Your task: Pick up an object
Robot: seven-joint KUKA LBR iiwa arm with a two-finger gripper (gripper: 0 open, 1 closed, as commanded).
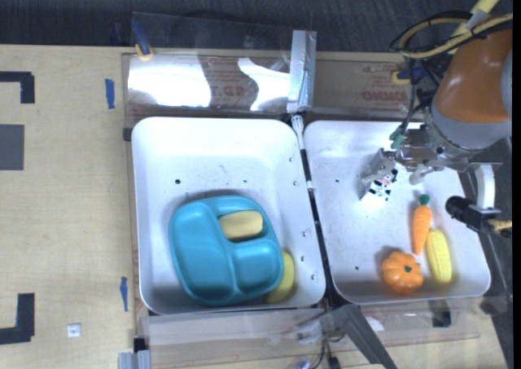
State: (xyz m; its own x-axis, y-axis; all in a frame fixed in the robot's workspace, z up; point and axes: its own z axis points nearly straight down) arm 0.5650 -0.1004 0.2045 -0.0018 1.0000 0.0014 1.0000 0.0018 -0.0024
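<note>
Robotics lab, wooden bench (57, 221), two white bins (155, 147), cabled robot arm (476, 86)

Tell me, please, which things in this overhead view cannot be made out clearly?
- Hand, camera view: blurred against the right bin's white floor; its grip state is unclear.
- Small black-and-white object under the hand: too small and blurred to identify.
- Yellow object in the left bin: mostly hidden beneath the blue divided tray.

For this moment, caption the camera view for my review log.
Gripper over a small black-and-white toy in the right bin, near carrot, corn and pumpkin.
</note>
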